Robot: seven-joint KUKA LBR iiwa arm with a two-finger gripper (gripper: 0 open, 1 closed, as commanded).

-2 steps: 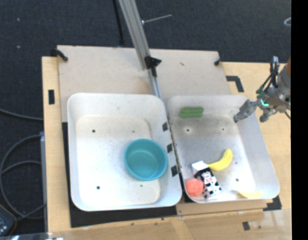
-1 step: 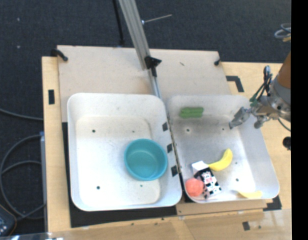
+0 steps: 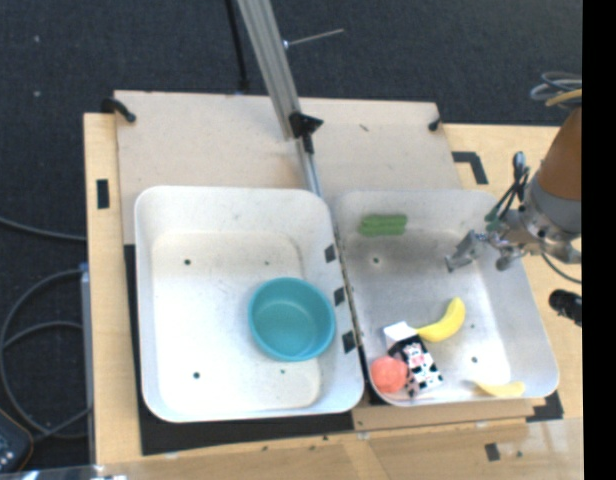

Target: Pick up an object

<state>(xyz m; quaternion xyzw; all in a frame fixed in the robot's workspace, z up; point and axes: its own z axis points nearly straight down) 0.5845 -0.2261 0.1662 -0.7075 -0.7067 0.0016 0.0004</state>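
- Nearest, along the lower edge of the right bin [image 3: 536, 313], sit a small yellow piece [image 3: 501, 388], a black-and-white spotted toy [image 3: 419, 366] and a pink ball [image 3: 389, 373], the ball and toy touching in the bin's lower left corner.
- Just above them lies a banana [image 3: 443, 321], its long axis slanting from lower left to upper right, tip raised toward the arm's side.
- In the left bin [image 3: 163, 298], lower middle of the frame, stands a blue bowl [image 3: 291, 318], well apart from the arm.
- Farther up, at the right of the frame, the gripper [image 3: 483, 248] hangs over the right bin's upper right part, with nothing between its fingers; whether they are spread or pressed together I cannot tell.
- The banana lies below and a little left of the gripper, and looks the closest thing to reach; its slant would likely want the fingers set across it.
- Farthest, a green block [image 3: 383, 225] rests near the right bin's top edge, left of the gripper.
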